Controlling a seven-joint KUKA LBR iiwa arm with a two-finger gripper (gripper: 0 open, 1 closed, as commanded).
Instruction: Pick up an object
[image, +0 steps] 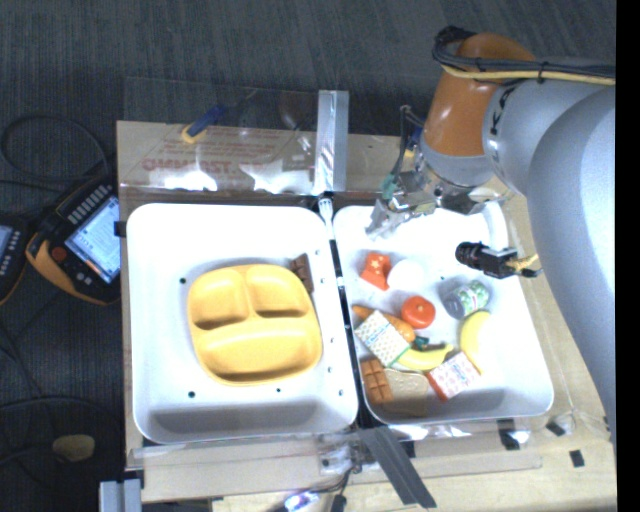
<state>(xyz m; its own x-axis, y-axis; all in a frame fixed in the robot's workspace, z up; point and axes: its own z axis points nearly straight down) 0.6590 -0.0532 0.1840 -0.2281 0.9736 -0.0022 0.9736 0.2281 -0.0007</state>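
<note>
My gripper (385, 217) hangs over the far left part of the right bin (520, 400), just above and behind a small red piece (376, 270). Nothing shows between its fingers. Below it the bin holds a white egg shape (407, 275), a red tomato (419, 311), a grey-green can (466, 297), a yellow banana (473, 335), a checkered box (379, 337), a brown waffle piece (375, 379) and a small red-and-white carton (454, 376).
A yellow divided tray (254, 322) lies in the left bin (160, 400), with a small brown item (302, 270) at its far right corner. The grey arm (560, 130) fills the upper right. A handheld pendant (85, 245) lies left of the bench.
</note>
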